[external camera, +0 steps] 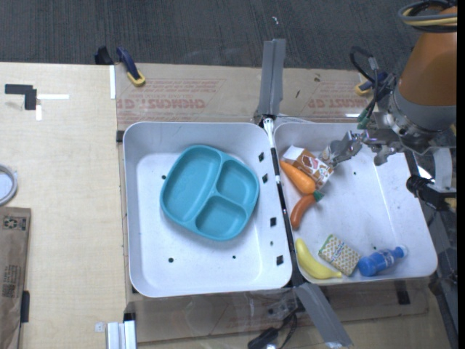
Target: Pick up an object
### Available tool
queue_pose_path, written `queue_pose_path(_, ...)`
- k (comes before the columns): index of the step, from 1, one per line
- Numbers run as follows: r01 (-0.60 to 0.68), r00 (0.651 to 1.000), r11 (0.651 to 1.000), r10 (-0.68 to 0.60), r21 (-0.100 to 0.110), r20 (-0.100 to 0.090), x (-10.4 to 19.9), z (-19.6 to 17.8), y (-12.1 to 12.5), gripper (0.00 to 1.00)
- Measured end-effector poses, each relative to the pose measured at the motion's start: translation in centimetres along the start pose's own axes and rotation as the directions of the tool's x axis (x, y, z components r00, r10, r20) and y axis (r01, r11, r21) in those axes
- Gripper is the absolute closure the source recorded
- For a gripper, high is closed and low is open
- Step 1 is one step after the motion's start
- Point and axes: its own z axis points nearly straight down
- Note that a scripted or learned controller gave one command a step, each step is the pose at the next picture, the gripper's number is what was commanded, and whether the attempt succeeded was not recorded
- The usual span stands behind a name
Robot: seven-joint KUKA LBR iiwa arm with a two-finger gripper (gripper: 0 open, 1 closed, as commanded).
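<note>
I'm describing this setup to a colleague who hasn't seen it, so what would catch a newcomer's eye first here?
The turquoise divided plate stands out first, lying alone in the left bin. Next comes the cluster in the right bin: a carrot and a snack packet near its left wall, with a banana and a blue bottle along the near edge. The arm's orange band looms at the upper right.

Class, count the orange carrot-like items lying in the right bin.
2. One carrot lies by the snack packet near the bin's left wall; a smaller one lies just below it. Others may be hidden.
</note>
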Motion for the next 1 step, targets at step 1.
queue_pose_path(1, -0.113, 0.994, 0.994, 0.113, 0.001, 0.000, 3.46, 0.35, -1.28, 0.00)
